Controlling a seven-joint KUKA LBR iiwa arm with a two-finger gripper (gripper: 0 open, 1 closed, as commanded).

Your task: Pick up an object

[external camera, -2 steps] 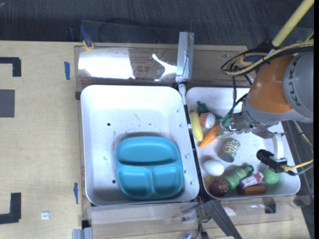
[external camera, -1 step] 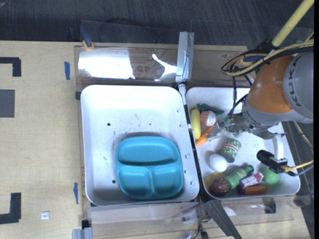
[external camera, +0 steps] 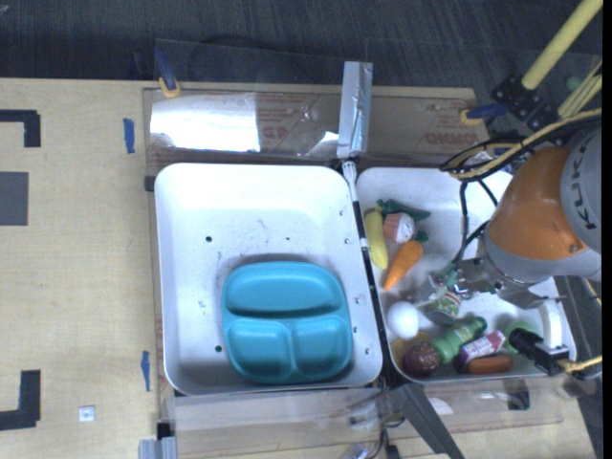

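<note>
Two letters, "KU", show on the arm [external camera: 574, 208]; the end effector's [external camera: 457, 285] grip state is unclear.

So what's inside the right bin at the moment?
The right bin holds a carrot, a yellow banana, a white egg, a green bottle and other small items. The arm covers the bin's right part, so anything under it is hidden.
</note>
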